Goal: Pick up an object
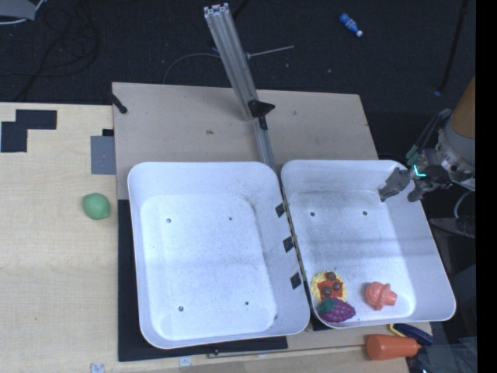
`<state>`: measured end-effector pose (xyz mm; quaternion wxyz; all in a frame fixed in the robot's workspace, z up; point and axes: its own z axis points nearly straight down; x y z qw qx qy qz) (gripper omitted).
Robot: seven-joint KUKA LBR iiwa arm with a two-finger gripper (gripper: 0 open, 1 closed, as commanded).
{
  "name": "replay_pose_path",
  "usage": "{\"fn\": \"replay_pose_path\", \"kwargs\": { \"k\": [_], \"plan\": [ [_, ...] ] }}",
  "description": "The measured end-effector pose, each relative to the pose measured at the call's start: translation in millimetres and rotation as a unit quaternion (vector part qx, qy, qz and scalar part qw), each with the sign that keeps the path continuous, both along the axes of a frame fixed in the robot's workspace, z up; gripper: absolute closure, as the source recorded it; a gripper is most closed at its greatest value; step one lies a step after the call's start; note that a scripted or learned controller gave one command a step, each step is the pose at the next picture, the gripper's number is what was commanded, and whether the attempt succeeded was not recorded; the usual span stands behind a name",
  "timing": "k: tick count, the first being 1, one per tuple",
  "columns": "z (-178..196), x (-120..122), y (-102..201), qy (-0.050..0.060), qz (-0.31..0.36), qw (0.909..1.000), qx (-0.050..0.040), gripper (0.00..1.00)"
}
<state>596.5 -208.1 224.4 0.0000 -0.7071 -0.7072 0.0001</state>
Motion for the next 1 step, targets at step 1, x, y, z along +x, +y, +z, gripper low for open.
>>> {"fn": "replay_pose_path", "kwargs": {
  "k": [1],
  "plan": [
    [-0.1,0.0,0.0,0.0,0.0,1.0,0.0,0.0]
  ]
}}
